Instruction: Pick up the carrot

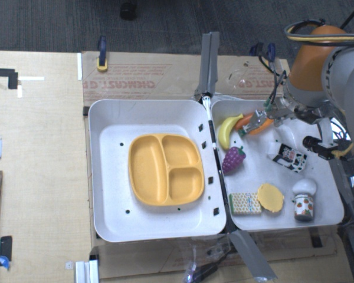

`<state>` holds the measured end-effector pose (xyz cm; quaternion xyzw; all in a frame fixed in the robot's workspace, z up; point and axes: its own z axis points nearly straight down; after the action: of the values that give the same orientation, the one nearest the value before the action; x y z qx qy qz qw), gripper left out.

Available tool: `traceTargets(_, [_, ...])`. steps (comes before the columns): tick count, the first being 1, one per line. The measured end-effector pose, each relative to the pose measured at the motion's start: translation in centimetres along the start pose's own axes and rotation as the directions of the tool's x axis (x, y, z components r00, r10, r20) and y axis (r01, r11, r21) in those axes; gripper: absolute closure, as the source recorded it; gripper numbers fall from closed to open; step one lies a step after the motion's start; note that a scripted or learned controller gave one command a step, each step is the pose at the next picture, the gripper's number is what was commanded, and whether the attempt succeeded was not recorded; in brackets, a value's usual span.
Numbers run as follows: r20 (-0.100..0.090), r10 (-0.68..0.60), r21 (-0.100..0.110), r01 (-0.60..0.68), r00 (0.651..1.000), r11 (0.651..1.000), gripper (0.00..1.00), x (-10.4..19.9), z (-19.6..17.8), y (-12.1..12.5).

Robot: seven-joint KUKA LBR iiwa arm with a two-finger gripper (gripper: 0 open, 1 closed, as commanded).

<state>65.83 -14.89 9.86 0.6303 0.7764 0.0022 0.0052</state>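
Observation:
The orange carrot lies tilted near the back of the right bin, its green end pointing toward the banana. My gripper is down in the bin directly on the carrot's middle, and it covers part of the carrot. The grey arm with its orange band reaches in from the right and stands above the bin's back right corner.
In the right bin there are also purple grapes, a small black-and-white packet, a waffle-like block, a yellow round piece and a small white jar. A yellow divided plate sits in the left bin.

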Motion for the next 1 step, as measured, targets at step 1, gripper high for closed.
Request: traceTargets(1, [-0.003,0.000,0.004,0.000,1.000,1.000,1.00,0.00,-1.01,-0.04])
